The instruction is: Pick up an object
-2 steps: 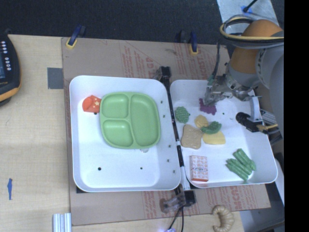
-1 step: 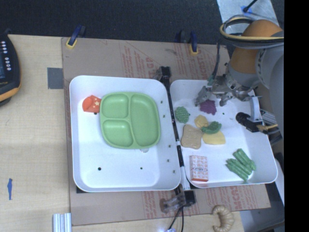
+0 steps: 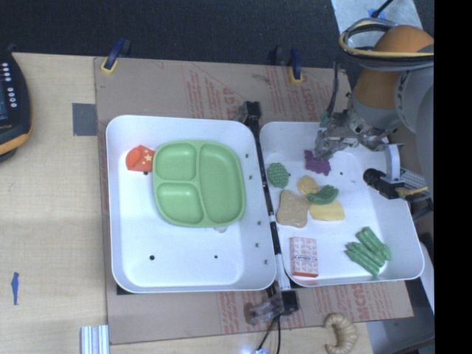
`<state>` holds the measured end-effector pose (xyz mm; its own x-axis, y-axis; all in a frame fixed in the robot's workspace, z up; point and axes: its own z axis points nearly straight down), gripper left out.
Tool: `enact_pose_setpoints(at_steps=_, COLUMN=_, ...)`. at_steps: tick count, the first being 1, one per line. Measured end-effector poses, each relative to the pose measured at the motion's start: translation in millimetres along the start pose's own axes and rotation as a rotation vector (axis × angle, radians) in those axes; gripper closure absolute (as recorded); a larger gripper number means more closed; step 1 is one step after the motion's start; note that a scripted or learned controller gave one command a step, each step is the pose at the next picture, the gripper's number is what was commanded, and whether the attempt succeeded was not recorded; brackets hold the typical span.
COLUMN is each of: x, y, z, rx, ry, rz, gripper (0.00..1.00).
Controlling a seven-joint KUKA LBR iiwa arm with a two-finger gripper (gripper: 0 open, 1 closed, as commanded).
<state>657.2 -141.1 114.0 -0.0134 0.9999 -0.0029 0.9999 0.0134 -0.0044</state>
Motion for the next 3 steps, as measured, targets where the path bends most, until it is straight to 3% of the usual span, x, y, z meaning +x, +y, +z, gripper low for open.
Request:
enact_pose_setpoints(at_steps=1, x=0.0, y=-0.1, z=0.4, rx=0.001, ry=0.000, rz=-0.001, gripper=0.00)
enact_pose_setpoints(at_steps=2, x=-0.7, y=0.4, z=-10.7, rx=-0.001, ry=-0.002, rz=-0.002, gripper=1.00)
enact_pose_setpoints(at_steps=3, x=-0.8, y=0.2, z=-10.3, rx=0.000, ry=-0.002, rz=-0.002, gripper=0.00)
